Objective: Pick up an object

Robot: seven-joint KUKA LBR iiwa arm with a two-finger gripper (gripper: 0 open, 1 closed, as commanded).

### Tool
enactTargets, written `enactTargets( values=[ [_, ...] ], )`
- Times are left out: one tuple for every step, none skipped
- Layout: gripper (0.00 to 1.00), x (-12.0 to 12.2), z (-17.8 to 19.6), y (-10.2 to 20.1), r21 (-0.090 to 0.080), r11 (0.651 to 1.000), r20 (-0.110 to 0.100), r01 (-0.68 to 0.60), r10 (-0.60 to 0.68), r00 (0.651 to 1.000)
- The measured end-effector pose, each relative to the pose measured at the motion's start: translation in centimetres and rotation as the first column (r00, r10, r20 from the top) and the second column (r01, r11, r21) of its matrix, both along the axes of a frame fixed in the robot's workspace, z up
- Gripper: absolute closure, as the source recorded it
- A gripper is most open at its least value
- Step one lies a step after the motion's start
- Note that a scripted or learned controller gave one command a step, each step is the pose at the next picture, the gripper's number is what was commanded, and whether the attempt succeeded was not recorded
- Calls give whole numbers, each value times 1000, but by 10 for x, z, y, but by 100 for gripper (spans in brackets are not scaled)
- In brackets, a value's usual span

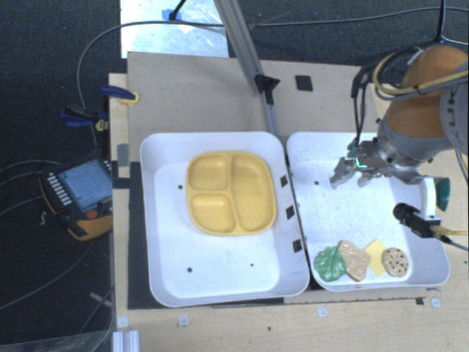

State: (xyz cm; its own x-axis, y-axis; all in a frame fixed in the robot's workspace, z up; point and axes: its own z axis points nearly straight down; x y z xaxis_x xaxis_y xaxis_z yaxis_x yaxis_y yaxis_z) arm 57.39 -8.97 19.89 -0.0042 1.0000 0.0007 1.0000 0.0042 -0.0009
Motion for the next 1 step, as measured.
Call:
enactTargets(
  values=[
    [0, 1, 1, 0, 0, 1000, 3, 0, 0, 1000]
  ],
)
